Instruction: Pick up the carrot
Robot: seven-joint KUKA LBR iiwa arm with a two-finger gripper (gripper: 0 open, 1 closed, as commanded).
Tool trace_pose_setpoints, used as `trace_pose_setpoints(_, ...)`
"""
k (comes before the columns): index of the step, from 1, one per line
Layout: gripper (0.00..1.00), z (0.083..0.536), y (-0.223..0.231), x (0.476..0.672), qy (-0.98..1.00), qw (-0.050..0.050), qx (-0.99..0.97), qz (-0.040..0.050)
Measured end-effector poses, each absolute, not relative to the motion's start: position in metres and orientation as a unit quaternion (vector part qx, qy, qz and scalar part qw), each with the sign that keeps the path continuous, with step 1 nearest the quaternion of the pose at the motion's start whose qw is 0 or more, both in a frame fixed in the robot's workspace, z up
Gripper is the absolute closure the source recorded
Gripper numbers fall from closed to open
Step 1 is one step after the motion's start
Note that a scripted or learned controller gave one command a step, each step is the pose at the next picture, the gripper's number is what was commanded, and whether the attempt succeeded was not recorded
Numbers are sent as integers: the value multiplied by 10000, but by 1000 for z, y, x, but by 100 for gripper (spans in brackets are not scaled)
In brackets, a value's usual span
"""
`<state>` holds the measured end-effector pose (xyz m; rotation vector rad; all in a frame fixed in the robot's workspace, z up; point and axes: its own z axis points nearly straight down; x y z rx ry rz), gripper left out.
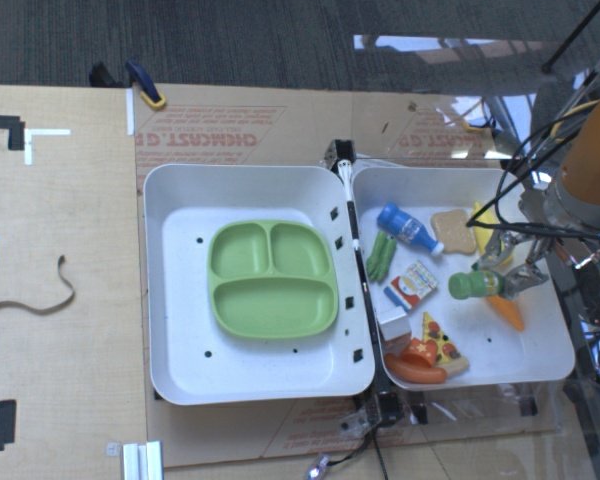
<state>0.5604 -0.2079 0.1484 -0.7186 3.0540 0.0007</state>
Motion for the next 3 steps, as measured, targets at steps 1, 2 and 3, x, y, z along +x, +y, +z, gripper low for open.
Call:
trace_pose_setpoints(1,100,98,-220,547,9141,43,-4054,-3)
trace_pose_setpoints(2,100,221,-156,609,8867,42,-4623,-2)
trace_pose_setpoints(3,0,220,-156,608,8868,38,-4622,2)
